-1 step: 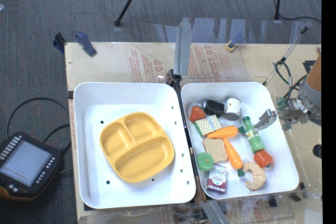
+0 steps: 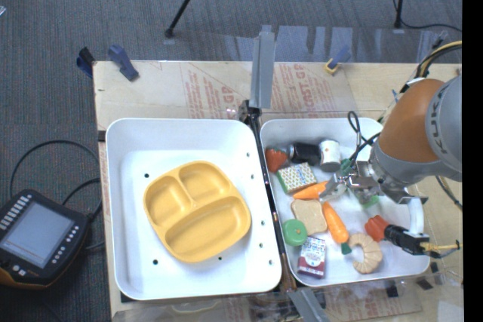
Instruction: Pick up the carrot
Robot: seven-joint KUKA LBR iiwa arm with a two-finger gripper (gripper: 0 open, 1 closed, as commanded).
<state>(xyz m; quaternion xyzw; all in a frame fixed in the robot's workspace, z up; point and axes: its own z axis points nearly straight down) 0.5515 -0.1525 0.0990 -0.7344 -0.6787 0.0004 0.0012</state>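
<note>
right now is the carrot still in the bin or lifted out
In the bin. The carrot lies flat on the right bin's floor beside the bread slice, with the gripper just above its upper end.

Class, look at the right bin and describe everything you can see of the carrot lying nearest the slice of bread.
The carrot is a short, smooth orange toy, plastic by its look, with a green stub at its lower end. It lies flat on the floor of the right bin, slanting from upper left to lower right. The bread is against its left side. The claw is just above its upper tip, not gripping it.
</note>
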